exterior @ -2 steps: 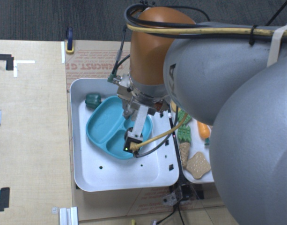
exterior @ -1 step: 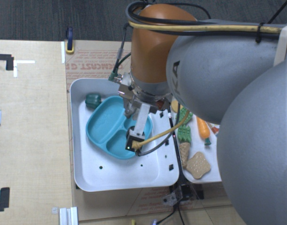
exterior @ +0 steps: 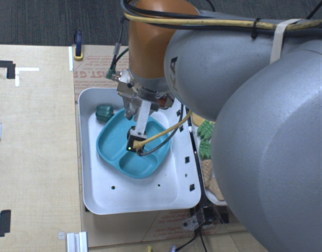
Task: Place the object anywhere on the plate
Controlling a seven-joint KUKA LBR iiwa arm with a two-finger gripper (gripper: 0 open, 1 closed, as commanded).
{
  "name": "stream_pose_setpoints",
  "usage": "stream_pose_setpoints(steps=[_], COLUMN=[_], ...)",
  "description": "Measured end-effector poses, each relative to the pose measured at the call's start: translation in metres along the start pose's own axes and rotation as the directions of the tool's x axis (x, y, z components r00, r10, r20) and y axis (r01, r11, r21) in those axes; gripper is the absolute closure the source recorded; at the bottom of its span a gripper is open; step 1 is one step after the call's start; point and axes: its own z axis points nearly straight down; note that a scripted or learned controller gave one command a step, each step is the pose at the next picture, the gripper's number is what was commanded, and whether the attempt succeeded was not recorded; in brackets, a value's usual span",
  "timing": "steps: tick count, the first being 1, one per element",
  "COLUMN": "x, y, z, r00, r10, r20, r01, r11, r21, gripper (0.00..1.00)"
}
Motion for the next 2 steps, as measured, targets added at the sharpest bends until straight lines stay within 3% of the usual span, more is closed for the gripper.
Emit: stream_pose_setpoints(steps=[1,2], x=[-0.0410,-0.0413], y=[-0.0504,-0.0496], z=[-0.0711,-0.0784], r00=[1.000,1.000], r10=[-0.024,-0.030], r20=[-0.002,0.004], r01=[0.024,0.030], r11=[1.000,1.000], r21=[-0.001,0.001], gripper=[1.00,1.00])
